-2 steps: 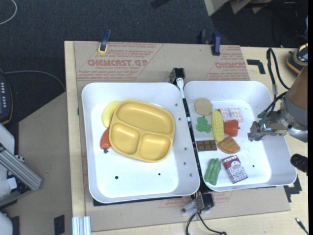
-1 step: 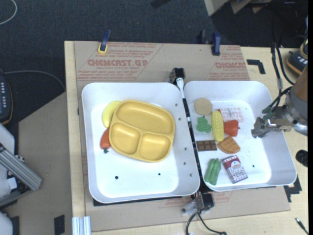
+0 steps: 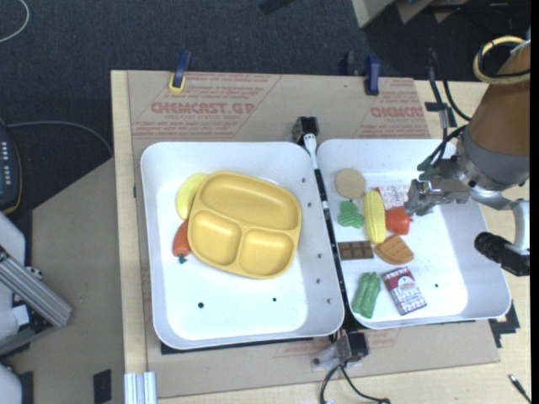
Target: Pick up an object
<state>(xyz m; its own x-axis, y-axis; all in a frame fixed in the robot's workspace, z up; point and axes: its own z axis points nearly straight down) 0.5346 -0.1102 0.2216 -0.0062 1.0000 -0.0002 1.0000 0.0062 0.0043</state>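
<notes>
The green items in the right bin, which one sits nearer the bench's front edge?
The long green pod, low in the right bin beside the red packet. The other green piece sits higher, against the corn cob.

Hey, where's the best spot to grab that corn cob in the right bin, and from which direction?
Probably the middle of the corn cob, coming straight down from above. It lies flat, its long axis running up and down the view, so the gripper would close across its narrow width. The green leafy piece and the red piece crowd both sides, leaving little room.
</notes>
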